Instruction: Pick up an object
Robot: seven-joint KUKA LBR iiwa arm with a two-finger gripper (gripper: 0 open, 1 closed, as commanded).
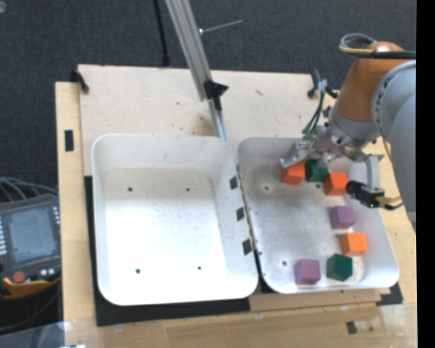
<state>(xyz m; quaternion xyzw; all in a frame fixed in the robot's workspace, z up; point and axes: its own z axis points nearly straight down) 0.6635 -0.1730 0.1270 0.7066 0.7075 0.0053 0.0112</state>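
My gripper [309,156] hangs low over the far part of the right bin [272,216], reaching in from the right under the orange wrist band. Directly beneath it lie an orange block [293,174] and a dark green block [317,170], side by side and partly covered by the gripper body. A second orange block [336,183] sits just to their right. Whether the gripper touches any of them is hidden.
Nearer the front of the right bin lie a purple block [341,216], an orange block [354,243], a green block [339,267] and a purple block [307,270]. The left bin [101,194] adjoins it. A metal camera post [192,42] rises behind the bins.
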